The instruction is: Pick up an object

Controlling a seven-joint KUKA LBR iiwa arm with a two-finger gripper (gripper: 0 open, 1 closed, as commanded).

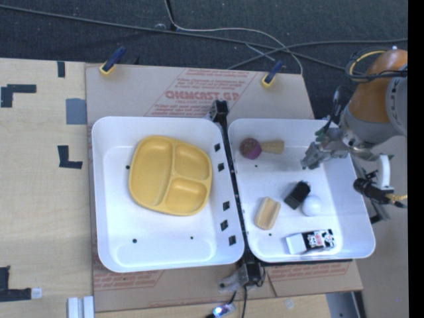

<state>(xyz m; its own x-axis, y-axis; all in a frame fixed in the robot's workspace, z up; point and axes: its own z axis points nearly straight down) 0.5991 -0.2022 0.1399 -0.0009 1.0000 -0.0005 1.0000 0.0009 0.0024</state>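
— Grey metal of the end effector (317, 152) is seen over the upper right part of the right bin (344, 177), above the bin floor and apart from every object. Can its state be read?

— It cannot be told; nothing is seen held in it.

— What is placed nearest?

— A black block (297, 193) is found just below it, with a white ball (311, 206) touching or just beside that block. A maroon-headed wooden piece (260, 148) is laid to its left, a tan block (267, 212) lower down, and a white printed carton (311, 241) near the front rim.

— And beyond?

— A yellow divided plate (170, 175) is held by the left bin (106, 197); both bins are carried on the tabletop (40, 177).

— How far is the task judged to be?

— Nothing is lifted yet. A descent, a grasp and a lift are left to be done.
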